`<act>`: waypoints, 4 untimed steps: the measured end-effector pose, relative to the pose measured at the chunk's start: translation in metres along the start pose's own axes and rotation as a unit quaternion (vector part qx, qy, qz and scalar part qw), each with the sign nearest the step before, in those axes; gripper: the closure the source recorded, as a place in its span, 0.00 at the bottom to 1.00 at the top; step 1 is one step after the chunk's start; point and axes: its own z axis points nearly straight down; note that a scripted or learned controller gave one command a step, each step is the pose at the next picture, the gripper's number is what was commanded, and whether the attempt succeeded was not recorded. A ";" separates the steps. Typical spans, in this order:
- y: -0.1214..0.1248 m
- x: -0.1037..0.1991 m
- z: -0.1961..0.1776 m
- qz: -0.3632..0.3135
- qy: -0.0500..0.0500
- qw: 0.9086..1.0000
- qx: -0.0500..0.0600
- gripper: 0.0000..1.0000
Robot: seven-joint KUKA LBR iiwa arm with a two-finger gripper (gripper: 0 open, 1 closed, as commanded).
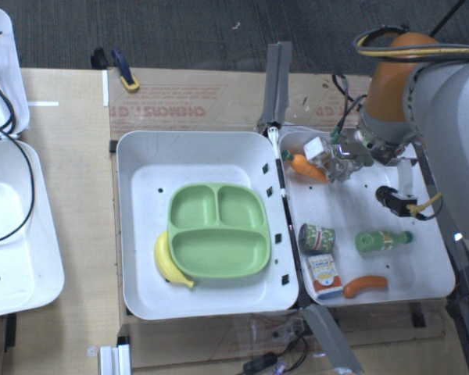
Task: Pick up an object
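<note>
**Robot Arm Reaches Into the Right Bin**

The bench (70, 100) is the biggest thing. It is flat and brown like cardboard, and it has red printed letters (168, 112) along its far side. They are upside down and too faint to read.

Two shallow white bins sit side by side on it. The left bin (137, 209) has smooth plastic walls and round corners. The right bin (422, 276) touches it along the middle.

The big grey arm (445, 108) comes in from the right. It has a shiny orange band (391, 88) above the wrist.

In the left bin lies a green plate (219, 229) with three parts. A yellow banana (168, 262) curves along the plate's left edge, touching it.

The gripper (334, 156) is low over the far left corner of the right bin. I cannot tell how it is set. An orange carrot (306, 167) lies just beside it, on its left.

Nearer in that bin are a green bottle (383, 241) lying on its side, a small round can (317, 238) with a green label, and a small box (325, 276) with red and white print too small to read. An orange sausage shape (365, 286) lies right of the box.
</note>
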 end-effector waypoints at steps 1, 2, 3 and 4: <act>0.000 0.001 0.000 0.000 0.000 1.000 0.000 0.00; 0.000 0.000 -0.009 -0.001 -0.001 1.000 0.000 1.00; 0.000 0.000 -0.009 -0.001 -0.001 1.000 0.000 0.00; 0.000 -0.001 -0.017 -0.002 -0.002 1.000 0.000 1.00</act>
